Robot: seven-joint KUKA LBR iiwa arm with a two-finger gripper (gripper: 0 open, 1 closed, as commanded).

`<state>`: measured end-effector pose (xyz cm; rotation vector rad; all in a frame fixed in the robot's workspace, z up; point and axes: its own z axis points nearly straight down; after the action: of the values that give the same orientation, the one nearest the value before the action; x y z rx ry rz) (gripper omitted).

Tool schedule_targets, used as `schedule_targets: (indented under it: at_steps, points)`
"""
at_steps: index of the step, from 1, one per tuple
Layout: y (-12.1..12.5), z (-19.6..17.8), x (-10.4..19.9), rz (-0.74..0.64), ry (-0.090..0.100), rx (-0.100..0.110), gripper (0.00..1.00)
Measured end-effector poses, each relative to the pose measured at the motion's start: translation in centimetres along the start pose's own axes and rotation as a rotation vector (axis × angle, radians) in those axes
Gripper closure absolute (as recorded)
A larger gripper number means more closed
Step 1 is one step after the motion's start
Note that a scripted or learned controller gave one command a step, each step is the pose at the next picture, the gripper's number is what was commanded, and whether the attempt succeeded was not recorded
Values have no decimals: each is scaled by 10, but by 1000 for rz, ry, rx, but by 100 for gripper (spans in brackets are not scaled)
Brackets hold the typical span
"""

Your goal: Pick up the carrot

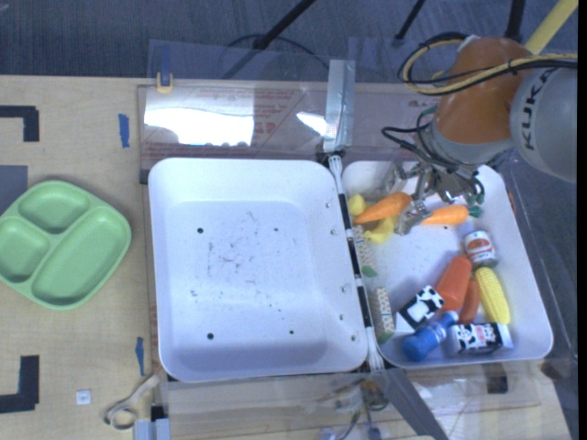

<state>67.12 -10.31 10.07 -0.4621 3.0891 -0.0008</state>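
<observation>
Hanging over the far end of the right-hand shallow white bin (527,273), the grey arm's two-finger gripper (420,202) was seen low among the toys, with the orange band (477,90) of the wrist directly behind it and cables looped about it. The arm was held steeply, tool pointing down into the bin from the right.

The small orange plastic carrot with a green leafy tip (447,215) was found lying flat on the bin floor just beside the gripper, on the side towards the bin's right wall. Its long axis was laid nearly across the view, green end towards that wall and pointed end towards the tool. A second orange tapered piece (381,208), possibly another carrot, was placed on the gripper's opposite side, close to the wall shared with the left white bin (248,246), above a small yellow piece (377,233). The tool was thus set between the two, nearly touching both.

Whether the gripper was spread or pressed together could not be told, as the tool was blurred into the cables; nothing could be confirmed as pinched.

It was judged that a short sideways shift towards the green-tipped carrot, with the jaws turned across its long axis, would be called for. A yellow corn cob (493,294) and an orange-red bottle (454,280) were left well apart, nearer the camera.
</observation>
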Motion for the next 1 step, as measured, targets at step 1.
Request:
schedule_targets:
  at_steps: [1]
  points:
    - [0, 1, 1, 0, 5, -2, 0]
